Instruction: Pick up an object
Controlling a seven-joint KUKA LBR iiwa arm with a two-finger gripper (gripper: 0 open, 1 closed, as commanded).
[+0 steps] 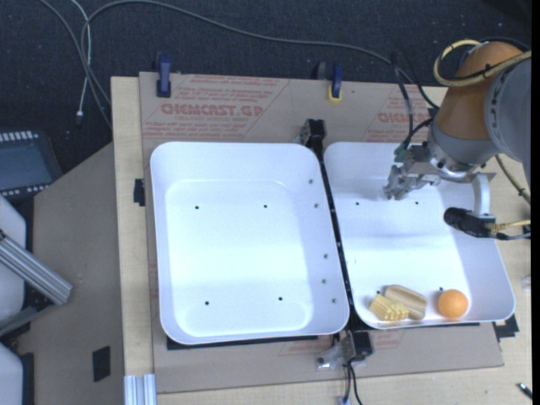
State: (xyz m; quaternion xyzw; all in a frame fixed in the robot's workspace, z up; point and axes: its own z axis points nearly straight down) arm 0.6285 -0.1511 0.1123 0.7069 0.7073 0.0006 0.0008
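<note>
We see our gripper [403, 184] hanging over the upper part of the right bin [422, 251], near its top rim, with bare white floor stretching below it toward the lower edge. We cannot tell how the jaws stand. The orange ball [453, 303], corn cob [389, 309] and tan roll [407, 295] lie along the lower rim, well apart from the gripper.

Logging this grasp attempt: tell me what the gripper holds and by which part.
Nothing is held. The gripper hangs over the upper part of the right bin, far from the orange ball and the corn cob at its lower edge.
</note>
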